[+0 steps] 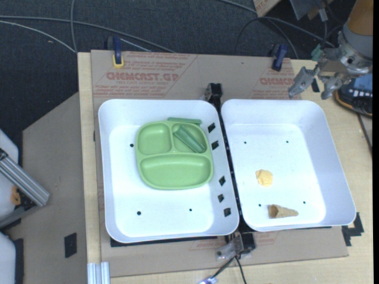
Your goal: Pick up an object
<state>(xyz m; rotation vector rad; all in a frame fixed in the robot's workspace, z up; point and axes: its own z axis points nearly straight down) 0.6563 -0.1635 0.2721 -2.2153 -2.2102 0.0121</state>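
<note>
My gripper (312, 87) hangs open above the far right corner of the right bin (331, 158), its two fingers spread with nothing between them. Well nearer the front of that bin lie a small yellow lump (264, 177) and a tan wedge-shaped piece (282, 211). In the left bin (112, 158) sits a green divided plate (173, 164), and a darker green oblong piece (189, 138) rests in the plate's far right compartment.
Both bins stand on a brown board (177, 76) held by blue clamps (118, 51) at the back. A black divider with clips (220, 152) runs between the bins. Cables cross the dark floor behind, and a metal rail (21, 179) lies at left.
</note>
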